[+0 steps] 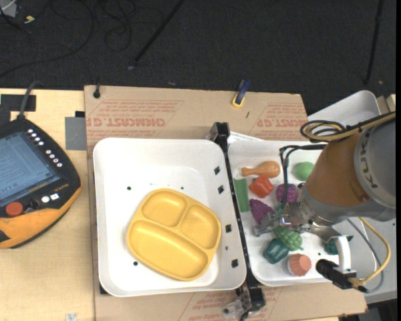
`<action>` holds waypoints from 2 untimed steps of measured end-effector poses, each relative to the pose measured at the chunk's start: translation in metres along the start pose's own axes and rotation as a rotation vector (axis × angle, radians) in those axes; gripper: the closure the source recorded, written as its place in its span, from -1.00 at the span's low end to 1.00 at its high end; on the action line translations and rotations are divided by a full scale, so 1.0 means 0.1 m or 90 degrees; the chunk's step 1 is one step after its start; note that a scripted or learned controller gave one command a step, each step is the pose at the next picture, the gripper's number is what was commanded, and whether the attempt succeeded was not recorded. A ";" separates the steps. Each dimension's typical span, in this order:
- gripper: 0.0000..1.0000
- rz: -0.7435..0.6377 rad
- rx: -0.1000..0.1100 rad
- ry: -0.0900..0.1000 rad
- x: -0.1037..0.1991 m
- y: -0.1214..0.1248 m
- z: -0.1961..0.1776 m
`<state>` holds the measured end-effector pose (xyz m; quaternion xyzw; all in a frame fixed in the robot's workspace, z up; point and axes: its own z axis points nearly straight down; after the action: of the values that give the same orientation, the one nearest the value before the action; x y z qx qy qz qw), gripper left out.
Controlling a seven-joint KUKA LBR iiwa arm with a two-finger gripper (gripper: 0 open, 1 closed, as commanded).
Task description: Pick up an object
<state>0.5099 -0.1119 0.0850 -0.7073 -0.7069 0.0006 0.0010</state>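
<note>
White and shallow, the right-hand plastic bin holds a heap of small toy foods, and the grey metal pincer of the arm is down in the middle of them. The bumpy green plastic toy lies just below and right of the tip, touching it. I cannot tell how wide the pincer is open, or if it has hold of anything.

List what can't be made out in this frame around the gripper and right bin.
- Gripper state: too small and cluttered among the plastic toy foods, camera view.
- Round green toy: partly covered by the orange arm band.
- White right bin: its right side hidden under the arm.
</note>
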 end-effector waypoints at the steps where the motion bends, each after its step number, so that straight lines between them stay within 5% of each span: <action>1: -1.00 0.000 0.001 0.001 0.28 -0.30 -0.02; 2: 1.00 0.006 0.001 0.001 0.25 -0.29 -0.13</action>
<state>0.4810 -0.0867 0.0982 -0.7106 -0.7036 0.0005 0.0019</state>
